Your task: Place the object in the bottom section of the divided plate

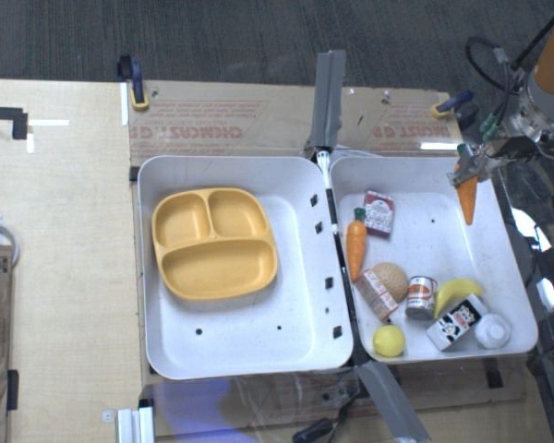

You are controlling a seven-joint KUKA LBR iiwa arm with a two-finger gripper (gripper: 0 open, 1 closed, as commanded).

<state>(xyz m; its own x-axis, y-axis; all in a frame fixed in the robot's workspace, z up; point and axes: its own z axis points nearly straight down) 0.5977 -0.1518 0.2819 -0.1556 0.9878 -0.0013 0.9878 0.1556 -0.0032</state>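
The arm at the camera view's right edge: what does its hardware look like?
The arm shows a tan-orange rounded section at the frame's upper right corner, with dark looping cables running along it. Below sits a grey and black metal gripper assembly with small fittings.

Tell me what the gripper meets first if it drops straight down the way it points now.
The gripper already holds a carrot pointing tip-down. Going straight down, the carrot tip would probably meet the bare floor of the right bin near its upper right corner, though depth is hard to judge from this slant.
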